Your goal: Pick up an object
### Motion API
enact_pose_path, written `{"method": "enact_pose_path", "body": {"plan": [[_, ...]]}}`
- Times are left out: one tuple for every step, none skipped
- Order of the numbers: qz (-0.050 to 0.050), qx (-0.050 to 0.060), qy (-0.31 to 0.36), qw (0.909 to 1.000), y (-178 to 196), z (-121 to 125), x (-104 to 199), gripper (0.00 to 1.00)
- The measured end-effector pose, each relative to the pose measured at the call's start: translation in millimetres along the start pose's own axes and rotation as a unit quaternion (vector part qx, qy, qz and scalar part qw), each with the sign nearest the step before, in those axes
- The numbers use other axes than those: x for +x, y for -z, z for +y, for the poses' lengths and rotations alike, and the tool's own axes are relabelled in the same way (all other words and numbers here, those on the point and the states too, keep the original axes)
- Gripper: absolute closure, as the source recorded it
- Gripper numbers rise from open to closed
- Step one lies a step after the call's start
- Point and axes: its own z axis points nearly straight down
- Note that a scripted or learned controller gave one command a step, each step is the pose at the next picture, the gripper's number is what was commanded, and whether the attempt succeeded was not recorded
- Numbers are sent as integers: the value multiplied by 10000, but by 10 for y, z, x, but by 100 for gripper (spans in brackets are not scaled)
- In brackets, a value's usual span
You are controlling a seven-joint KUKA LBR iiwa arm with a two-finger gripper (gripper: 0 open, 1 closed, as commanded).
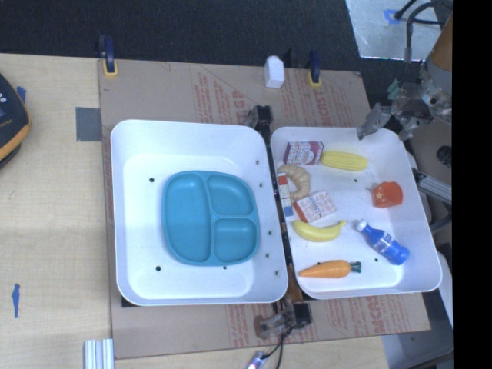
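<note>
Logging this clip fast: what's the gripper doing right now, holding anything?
Gripper: at the right bin's upper right corner, nothing seen in it; open or closed cannot be told.

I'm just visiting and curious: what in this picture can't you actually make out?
- Gripper, camera view: small and dark at the top right; the arm is cut off by the picture's edge.
- Small cartons, right bin: print too small to read.
- Orange-edged device, camera view: cut off by the left edge.

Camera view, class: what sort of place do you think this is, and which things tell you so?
Probably a robot test bench: a grey arm's gripper beside two shallow white bins, and plastic toy food like the orange carrot and yellow corn cob.
</note>
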Motion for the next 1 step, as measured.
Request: {"method": "enact_pose_path", "body": {"plan": [[2,24,0,10000,-1181,-493,-190,0]]}}
